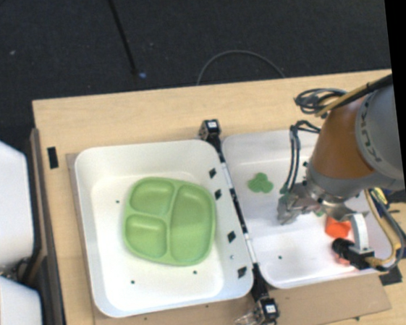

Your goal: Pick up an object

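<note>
1. Where the two bins meet, their rounded rims run side by side down the middle of the bench [53, 124], a flat board of pale, matt wood.
2. The left bin [100, 279] is a shallow white tray with smooth walls and softly rounded corners.
3. In it lies a green plate [169, 220], smooth and plastic-looking. It is a rounded square turned a little askew, and raised ridges part it into three hollows: two small ones on its left side and one long one on its right. It sits near the middle of the bin floor, apart from every wall.
4. The right bin [288, 272] has the same white, shallow make.
5. On its floor, in the far left part, lies a small green piece [260, 183], flat and lobed like a clover leaf. It touches no wall.
6. The arm [346, 142], rounded and smooth, grey with an orange band, reaches over the right bin from the right.
7. The gripper [290, 211], dull grey metal, sits low over the bin floor, near the small green piece but apart from it, on its near right side. I cannot tell whether it is wide or narrow, and nothing shows in its grasp.
</note>
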`<state>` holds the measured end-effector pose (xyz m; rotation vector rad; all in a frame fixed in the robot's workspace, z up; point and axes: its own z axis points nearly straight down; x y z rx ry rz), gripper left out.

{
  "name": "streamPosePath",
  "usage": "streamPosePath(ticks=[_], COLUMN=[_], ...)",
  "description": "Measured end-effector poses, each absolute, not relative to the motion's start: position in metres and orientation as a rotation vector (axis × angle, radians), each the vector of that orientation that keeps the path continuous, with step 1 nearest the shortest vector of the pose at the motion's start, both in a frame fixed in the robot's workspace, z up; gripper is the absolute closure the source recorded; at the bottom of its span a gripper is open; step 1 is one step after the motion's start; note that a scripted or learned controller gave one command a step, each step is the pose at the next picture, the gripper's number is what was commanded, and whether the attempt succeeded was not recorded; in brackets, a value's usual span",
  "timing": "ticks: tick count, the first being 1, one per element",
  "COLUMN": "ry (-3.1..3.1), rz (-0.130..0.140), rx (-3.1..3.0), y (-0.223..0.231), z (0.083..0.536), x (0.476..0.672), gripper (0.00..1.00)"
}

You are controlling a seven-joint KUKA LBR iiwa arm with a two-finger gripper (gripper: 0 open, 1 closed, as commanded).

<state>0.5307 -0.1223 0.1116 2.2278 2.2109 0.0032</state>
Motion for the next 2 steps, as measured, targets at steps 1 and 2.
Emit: streamPosePath(ticks=[1,2], ry=[2.209,2.221], rz=[0.005,0.007], rx=[2.225,2.213], y=[-0.126,-0.117], z=[0.168,0.219], x=[0.523,0.522], gripper=[1.0,1.0])
